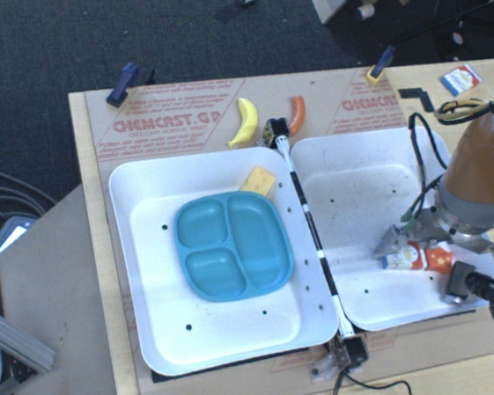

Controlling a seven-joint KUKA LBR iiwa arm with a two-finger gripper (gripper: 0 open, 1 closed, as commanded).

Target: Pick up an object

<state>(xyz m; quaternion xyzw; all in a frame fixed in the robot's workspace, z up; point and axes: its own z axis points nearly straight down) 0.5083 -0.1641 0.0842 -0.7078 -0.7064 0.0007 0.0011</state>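
Bench (175, 112): brown board with red printed lettering, carrying two shallow white bins side by side. Left bin (156, 335) holds a blue divided plate (233, 245) with three compartments, lying flat near the middle. Right bin (352, 189) has a speckled floor, mostly bare in its upper half.

Arm (483, 170) comes in from the right, orange band above grey wrist, bent down over the right bin's lower right part. Black cable loops above it.

Gripper (400, 241) sits low at the bin floor, right at the left end of a small red-and-white packet (418, 259). Packet lies flat in the right bin's lower right area, touching or just under the gripper tip; cannot tell if the gripper is open, closed, or has it.

Yellow block (259, 182) in the left bin, at the plate's top right corner, tilted, near the divider between bins.

On the board beyond the bins: yellow banana (244, 122), and just right of it an orange carrot-like piece (296, 115). Blue clamp (122, 84) at the board's top left edge, another clamp (380, 64) at top right.
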